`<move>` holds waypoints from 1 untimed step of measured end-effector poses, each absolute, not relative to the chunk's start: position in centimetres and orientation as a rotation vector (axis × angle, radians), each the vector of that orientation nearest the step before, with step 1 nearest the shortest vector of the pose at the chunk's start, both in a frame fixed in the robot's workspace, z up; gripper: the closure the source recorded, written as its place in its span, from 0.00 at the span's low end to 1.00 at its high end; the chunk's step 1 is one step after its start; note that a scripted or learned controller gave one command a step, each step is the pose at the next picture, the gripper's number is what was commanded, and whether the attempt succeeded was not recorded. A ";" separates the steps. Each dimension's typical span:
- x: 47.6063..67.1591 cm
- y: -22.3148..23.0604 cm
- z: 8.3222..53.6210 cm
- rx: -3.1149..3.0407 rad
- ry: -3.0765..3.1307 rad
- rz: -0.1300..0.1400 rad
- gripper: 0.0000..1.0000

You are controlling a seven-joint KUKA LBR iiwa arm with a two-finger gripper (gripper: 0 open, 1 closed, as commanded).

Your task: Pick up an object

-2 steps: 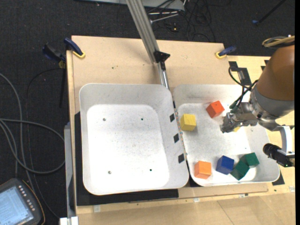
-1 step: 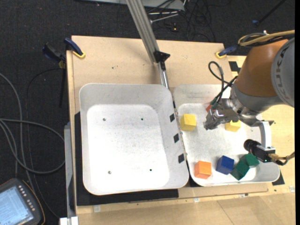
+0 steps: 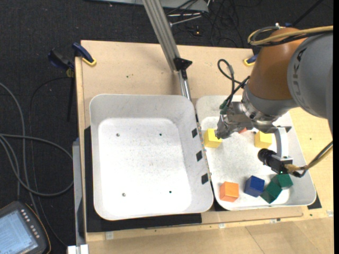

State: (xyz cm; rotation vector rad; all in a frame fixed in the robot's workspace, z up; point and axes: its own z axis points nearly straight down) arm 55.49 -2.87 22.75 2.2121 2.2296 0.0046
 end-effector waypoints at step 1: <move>57.7 2.0 21.9 2.212 2.230 0.003 1.00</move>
